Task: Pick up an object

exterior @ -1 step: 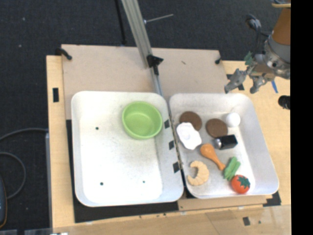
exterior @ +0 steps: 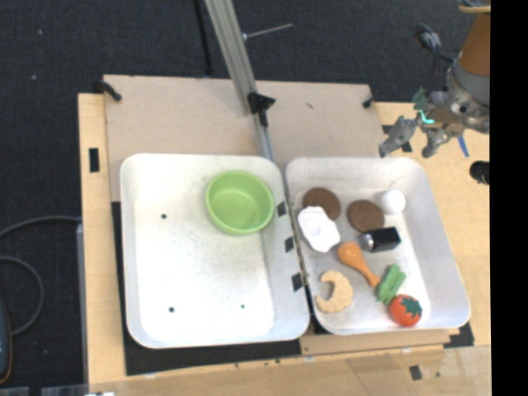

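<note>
No writing, label, brand, number or sign can be read anywhere on the bench from here. The two white bins (exterior: 140, 221) carry only small dark specks, not letters. The small black block (exterior: 381, 239) among the toy foods has a pale patch on it, too blurred to make out as text.

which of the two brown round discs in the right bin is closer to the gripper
The brown round disc beside the small white ball is closer to the gripper; the other brown disc lies farther left, next to the white crumpled lump.
</note>
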{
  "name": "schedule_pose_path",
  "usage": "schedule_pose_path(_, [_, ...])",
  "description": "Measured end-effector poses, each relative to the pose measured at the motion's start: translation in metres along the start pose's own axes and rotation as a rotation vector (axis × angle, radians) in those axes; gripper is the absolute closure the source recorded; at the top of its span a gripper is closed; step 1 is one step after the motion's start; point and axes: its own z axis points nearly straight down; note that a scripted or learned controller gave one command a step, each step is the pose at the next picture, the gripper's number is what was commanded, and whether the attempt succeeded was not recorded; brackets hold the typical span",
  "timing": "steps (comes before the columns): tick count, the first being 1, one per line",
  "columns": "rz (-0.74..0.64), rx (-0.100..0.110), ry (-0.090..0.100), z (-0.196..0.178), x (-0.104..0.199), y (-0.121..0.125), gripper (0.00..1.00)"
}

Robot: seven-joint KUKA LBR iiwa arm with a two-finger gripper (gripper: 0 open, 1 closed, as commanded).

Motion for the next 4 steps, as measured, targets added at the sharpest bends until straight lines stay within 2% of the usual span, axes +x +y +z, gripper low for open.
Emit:
schedule_pose_path(2, [0.004,0.005,0.001,0.107,-0.015,0.006,0.0])
schedule_pose_path(3, [0.001,-0.001,0.001,0.147,-0.012,0.007,0.0])
schedule_pose_path(4, [-0.001,-0.006,-0.003,0.135,-0.013,0.009,1.0])
